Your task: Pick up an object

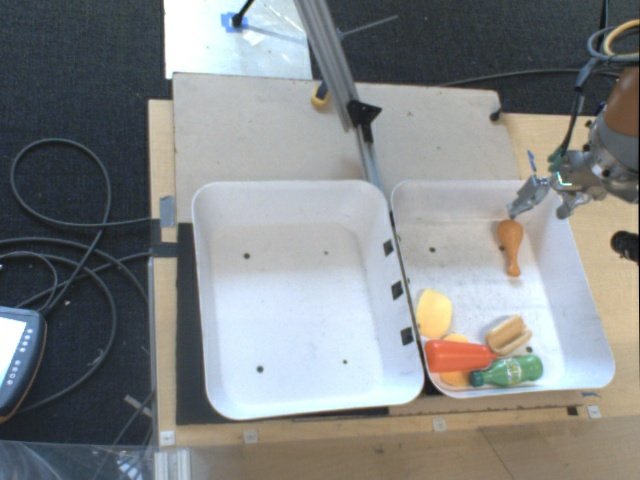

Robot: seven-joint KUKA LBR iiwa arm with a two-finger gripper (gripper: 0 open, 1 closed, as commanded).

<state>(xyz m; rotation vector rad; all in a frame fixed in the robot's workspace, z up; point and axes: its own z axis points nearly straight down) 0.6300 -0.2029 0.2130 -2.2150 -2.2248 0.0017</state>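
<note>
The gripper point(548, 196) hung at the right of the frame, over the upper right part of the right bin point(585, 298), its fingers spread with nothing between them. Just below and left of it lay a drumstick point(511, 242) — apart from the fingertips, on the bin floor. Toward the bin's lower edge sat a cluster: a yellow slice point(434, 313), an orange carrot point(456, 355), a hot dog bun point(508, 334) and a green bottle point(510, 371) — all close together. The left bin point(215, 298) lay beside it.
</note>
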